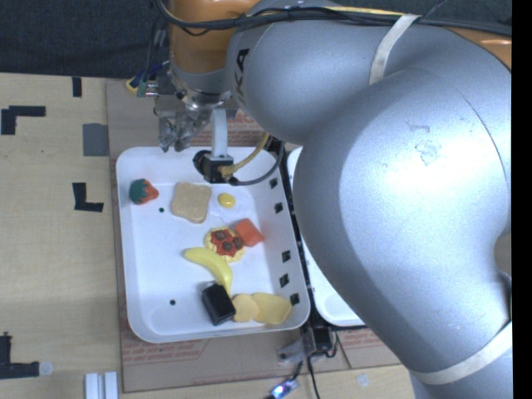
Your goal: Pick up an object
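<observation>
Above the far rim of the left bin (137, 306) I read the gripper (179, 131); finger state not legible. Nearest candidate, the bread slice (192, 201), lies flat just inside that rim. Risk: fingers skid off. White bin on cardboard, tan bench.

Lying in the left bin (133, 223): strawberry (142, 191) at far left; bread slice (191, 201) right of it; pizza piece (225, 243) toward the middle; banana (210, 262) just before that; black block (219, 303) nearest the front.
</observation>
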Tool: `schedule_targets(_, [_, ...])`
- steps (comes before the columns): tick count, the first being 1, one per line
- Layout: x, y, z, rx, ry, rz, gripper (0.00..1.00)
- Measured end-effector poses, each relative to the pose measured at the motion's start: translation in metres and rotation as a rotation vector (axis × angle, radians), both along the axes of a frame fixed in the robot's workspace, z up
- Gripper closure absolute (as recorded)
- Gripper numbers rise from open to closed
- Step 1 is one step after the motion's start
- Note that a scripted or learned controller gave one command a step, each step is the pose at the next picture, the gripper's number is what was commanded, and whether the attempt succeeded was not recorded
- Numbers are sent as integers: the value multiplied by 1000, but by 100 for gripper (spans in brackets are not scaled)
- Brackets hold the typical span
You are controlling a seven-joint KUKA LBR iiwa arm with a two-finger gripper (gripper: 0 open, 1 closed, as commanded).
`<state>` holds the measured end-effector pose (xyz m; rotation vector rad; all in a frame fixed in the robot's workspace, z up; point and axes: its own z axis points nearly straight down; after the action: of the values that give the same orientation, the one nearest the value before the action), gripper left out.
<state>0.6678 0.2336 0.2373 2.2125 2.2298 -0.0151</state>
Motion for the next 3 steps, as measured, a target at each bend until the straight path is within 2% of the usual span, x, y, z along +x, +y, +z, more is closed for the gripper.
schedule_targets(1, [-2,-4,-160,-2,0,-8,100])
schedule_targets(2, [0,-1,-152,5,-4,-6,0])
schedule_targets(3, [0,-1,-137,6,-4,-6,0])
